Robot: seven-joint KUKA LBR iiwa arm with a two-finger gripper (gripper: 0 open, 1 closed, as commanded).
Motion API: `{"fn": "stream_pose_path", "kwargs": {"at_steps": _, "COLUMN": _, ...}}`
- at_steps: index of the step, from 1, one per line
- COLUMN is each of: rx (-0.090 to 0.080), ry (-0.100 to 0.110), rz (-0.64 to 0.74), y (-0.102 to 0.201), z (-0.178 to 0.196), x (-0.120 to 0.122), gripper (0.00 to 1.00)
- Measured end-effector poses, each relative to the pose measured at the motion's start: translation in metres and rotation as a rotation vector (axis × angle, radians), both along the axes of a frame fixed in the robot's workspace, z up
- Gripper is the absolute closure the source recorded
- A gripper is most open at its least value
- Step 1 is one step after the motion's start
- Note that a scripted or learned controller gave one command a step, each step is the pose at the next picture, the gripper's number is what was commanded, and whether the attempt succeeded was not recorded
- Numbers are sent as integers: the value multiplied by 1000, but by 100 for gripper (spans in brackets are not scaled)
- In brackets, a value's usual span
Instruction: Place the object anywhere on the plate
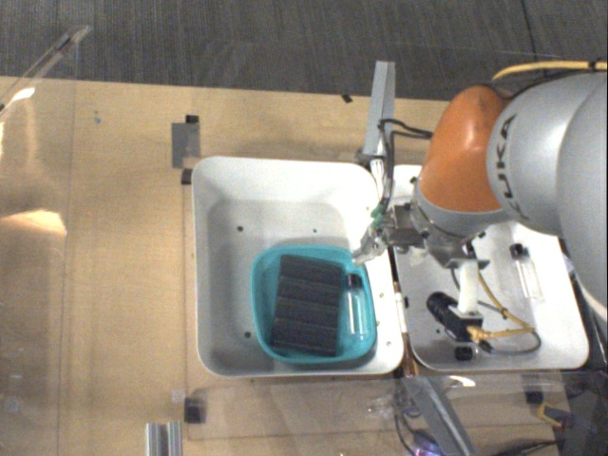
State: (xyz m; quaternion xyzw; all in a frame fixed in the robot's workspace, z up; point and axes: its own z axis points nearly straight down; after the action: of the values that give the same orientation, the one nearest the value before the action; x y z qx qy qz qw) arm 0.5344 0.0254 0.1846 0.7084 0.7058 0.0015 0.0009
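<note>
A teal plate (264, 288) lies in the left bin (223, 255), toward its front right. On the plate rests a black ribbed block (307, 304). A clear tube with a dark cap (356, 307) lies along the plate's right side, next to the block. My gripper (369, 247) hangs at the left bin's right wall, just above the plate's far right corner and close to the tube's capped end. Nothing shows between its tips. The grey arm with its orange band (465, 164) covers the back of the right bin.
The right bin (560, 345) holds another clear tube with a dark tip (522, 266) near its right side. A grey post (381, 103) stands behind the bins. The wall between the two bins runs just below the gripper.
</note>
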Motion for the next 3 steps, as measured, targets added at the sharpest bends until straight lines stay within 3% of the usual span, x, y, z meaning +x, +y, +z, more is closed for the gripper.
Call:
{"fn": "stream_pose_path", "kwargs": {"at_steps": 1, "rx": -1, "ry": -2, "rz": -26, "y": -78, "z": 32, "x": -46, "gripper": 0}}
{"fn": "stream_pose_path", "kwargs": {"at_steps": 2, "rx": -1, "ry": -7, "rz": -23, "y": -77, "z": 43, "x": -44, "gripper": 100}}
{"fn": "stream_pose_path", "kwargs": {"at_steps": 3, "rx": -1, "ry": -1, "rz": 58, "y": -39, "z": 22, "x": -25, "gripper": 100}}
